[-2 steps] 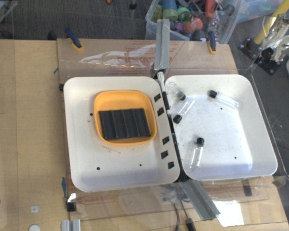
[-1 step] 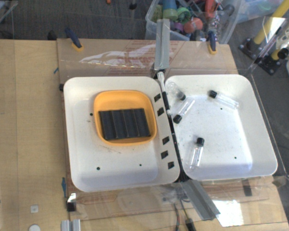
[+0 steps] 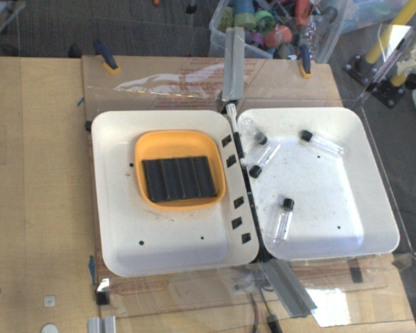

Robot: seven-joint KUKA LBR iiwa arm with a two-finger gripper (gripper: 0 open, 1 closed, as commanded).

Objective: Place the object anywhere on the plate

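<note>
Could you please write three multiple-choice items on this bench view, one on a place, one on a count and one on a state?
1. Where does the orange plate sit?
A. In the left bin
B. In the right bin
C. On the bare bench

2. How many clear vials with black caps lie in the right bin?
A. One
B. Two
C. Four

3. What rests on the plate?
A. A clear vial
B. A dark ribbed block
C. A blue clamp

Answers:
1 A: the plate lies inside the left bin.
2 C: four vials are scattered over the right bin's floor.
3 B: the dark ribbed block lies flat across the plate.
</note>
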